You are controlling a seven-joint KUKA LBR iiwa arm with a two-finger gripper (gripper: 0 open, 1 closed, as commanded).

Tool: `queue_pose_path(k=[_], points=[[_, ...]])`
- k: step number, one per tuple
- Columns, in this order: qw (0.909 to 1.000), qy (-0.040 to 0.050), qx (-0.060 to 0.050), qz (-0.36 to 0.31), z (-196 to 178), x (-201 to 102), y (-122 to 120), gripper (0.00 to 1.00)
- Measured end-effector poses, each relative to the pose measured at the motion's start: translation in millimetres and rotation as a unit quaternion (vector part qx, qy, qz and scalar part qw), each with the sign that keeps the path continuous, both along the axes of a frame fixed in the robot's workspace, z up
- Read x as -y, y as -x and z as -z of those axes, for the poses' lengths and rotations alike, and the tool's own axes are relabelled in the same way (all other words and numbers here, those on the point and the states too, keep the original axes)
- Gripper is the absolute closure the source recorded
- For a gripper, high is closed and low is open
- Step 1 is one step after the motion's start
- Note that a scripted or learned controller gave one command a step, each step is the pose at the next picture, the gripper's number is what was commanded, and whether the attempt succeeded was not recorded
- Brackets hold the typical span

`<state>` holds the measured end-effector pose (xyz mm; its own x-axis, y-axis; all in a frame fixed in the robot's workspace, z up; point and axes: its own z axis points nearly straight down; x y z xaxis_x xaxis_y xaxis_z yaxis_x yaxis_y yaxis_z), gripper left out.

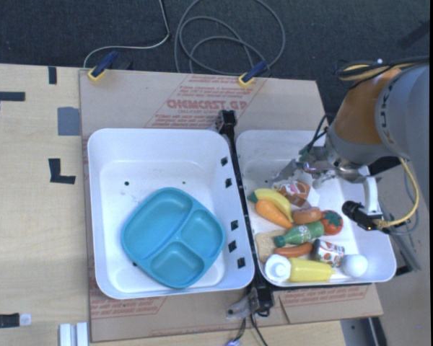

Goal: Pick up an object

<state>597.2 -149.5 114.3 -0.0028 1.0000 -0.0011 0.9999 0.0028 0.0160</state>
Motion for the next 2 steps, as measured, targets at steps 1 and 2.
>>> queue_pose_path(k=[1,2], points=[[1.0,-0.002,0.003,-0.001,5.5,2.0,1.2,0.0],[1.0,-0.0021,0.005,0.0,6.9,1.8,3.1,0.0]])
